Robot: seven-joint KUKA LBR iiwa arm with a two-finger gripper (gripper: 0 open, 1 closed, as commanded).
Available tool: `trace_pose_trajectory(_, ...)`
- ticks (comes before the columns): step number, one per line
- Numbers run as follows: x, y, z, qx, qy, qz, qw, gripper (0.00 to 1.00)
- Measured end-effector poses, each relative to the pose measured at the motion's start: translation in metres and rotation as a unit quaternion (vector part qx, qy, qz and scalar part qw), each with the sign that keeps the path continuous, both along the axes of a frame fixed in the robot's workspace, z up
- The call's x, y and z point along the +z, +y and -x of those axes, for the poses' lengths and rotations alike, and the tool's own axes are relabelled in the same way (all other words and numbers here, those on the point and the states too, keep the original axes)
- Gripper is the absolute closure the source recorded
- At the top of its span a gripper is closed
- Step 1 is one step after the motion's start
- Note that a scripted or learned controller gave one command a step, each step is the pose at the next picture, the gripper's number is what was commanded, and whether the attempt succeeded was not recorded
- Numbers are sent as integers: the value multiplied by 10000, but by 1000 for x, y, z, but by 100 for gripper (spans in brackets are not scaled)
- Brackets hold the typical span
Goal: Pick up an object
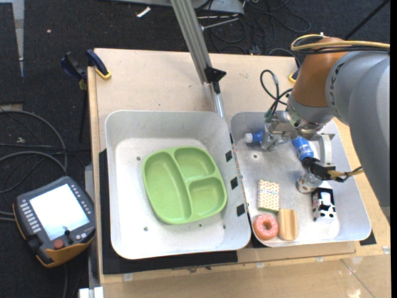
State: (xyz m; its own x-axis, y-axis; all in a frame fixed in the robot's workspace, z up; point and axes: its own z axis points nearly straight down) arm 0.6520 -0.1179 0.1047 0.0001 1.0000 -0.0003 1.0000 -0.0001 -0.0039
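Bins: two white, left bin [118, 166] with one green tray [183, 184].
Right bin [353, 225]: one donut [266, 227], one wafer [268, 195].
My claw [273, 135]: grip state — cannot tell.
Bench [142, 79]: tan board.

no readable text, labels or numbers

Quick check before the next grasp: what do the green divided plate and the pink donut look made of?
Green divided plate: likely moulded plastic, smooth with a soft sheen and even colour. Pink donut: probably a toy of rubber or foam, matte and uniformly coloured; I can't tell which from this view.
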Motion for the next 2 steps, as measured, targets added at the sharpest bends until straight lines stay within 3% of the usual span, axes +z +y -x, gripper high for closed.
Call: trace_pose_trajectory(2, 110, 2, -11, 14, -56, 5, 10000, 100)
